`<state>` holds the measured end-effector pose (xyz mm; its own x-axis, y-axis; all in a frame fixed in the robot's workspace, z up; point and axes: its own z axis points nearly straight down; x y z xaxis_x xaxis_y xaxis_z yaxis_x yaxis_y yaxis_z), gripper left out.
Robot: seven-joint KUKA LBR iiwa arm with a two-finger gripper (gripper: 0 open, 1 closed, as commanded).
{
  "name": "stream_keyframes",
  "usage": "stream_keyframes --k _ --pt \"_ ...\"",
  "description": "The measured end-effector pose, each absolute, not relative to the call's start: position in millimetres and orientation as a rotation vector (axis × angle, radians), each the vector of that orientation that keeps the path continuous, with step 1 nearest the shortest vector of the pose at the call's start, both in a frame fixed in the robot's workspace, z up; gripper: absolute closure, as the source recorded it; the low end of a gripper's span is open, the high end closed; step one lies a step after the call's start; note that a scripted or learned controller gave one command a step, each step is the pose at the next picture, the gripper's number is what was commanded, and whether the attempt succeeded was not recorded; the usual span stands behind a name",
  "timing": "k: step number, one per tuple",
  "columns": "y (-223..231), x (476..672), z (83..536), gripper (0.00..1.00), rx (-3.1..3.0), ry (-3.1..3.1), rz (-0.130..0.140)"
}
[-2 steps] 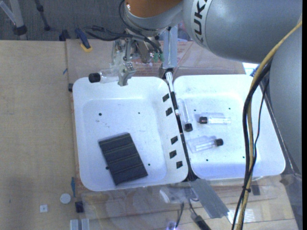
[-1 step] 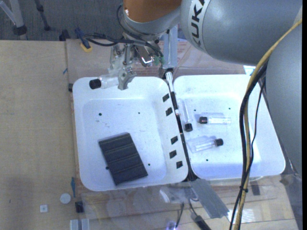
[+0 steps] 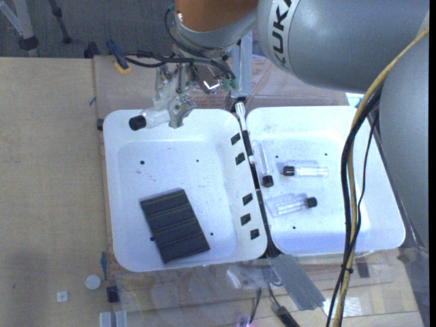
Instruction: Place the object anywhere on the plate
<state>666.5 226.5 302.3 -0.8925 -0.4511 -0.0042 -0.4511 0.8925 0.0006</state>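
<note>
Gripper [image 3: 178, 107] sits over the far-left corner of the left white bin [image 3: 122, 203], pinching a small clear plastic vial with a black cap [image 3: 146, 120]; the jaws grip the clear barrel end, cap pointing left. The target, a dark ribbed rectangular plate [image 3: 174, 225], lies near-centre in the same bin, well apart from the vial. Judgement: vial is light, rigid, smooth and round, so it may slip or roll on release. Mid-barrel is the better hold. Two more clear vials [image 3: 300, 186] rest in the right bin [image 3: 381, 230].
</note>
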Motion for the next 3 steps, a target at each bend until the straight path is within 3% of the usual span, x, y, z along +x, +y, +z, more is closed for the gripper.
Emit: stream_keyframes --k 3 --pt "227 666.6 287 1.00 -1.048 2.954 0.003"
